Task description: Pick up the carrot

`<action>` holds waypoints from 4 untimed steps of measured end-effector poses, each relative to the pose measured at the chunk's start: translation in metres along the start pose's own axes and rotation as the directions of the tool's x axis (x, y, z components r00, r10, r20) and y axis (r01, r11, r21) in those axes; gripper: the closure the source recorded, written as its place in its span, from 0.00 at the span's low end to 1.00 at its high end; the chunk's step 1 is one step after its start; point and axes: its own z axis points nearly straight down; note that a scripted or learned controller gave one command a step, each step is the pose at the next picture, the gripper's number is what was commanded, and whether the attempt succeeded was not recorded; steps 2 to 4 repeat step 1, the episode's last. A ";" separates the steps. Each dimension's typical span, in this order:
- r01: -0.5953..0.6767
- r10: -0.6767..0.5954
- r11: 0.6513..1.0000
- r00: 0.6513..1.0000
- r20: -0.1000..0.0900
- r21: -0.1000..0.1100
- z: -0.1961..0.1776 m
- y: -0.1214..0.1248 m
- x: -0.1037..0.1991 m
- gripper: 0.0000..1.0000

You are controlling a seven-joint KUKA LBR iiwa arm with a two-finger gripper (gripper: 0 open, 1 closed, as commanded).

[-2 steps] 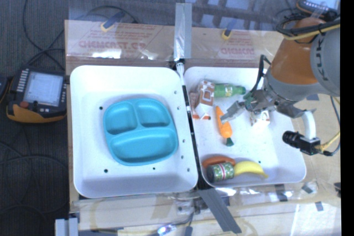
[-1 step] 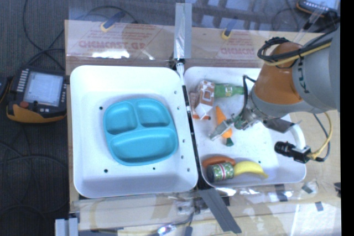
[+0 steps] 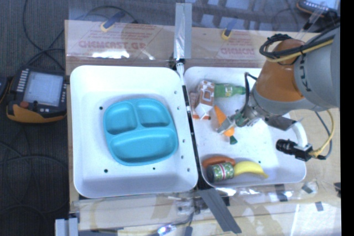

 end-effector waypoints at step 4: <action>0.005 -0.005 1.000 1.000 -0.004 0.012 -0.150 0.053 -0.008 1.00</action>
